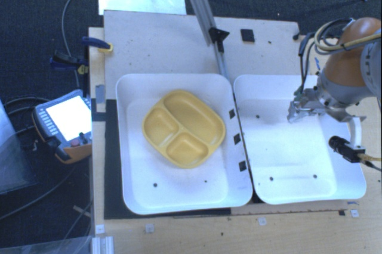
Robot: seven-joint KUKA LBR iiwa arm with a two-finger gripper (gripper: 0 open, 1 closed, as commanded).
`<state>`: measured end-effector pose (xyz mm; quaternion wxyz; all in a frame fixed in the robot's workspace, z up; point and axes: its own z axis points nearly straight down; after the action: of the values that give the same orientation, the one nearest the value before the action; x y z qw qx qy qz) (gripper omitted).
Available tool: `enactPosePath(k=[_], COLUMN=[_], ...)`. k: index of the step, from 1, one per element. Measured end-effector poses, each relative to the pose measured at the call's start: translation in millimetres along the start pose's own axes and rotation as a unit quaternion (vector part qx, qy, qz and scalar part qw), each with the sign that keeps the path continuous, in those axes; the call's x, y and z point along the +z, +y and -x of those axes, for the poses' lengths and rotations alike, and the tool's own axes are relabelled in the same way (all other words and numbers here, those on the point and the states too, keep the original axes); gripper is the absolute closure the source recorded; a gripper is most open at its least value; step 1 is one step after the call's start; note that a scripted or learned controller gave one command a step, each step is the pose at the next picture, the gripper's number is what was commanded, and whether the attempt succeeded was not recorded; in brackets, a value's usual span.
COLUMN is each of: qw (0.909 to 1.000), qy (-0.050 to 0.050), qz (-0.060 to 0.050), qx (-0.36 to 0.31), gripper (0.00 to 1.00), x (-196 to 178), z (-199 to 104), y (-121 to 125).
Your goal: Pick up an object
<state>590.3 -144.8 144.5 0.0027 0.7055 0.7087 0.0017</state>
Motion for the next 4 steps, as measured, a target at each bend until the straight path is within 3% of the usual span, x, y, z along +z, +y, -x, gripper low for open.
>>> enactPosePath(k=[1, 4], qw=[1.0000, 1.0000], qy=[0.000, 0.002], qz=[0.000, -0.002], qx=[-0.001, -0.003], gripper=[1.00, 1.00], x=[-53.9, -56.3], z=[0.2, -149.1], y=[1.9, 13.1])
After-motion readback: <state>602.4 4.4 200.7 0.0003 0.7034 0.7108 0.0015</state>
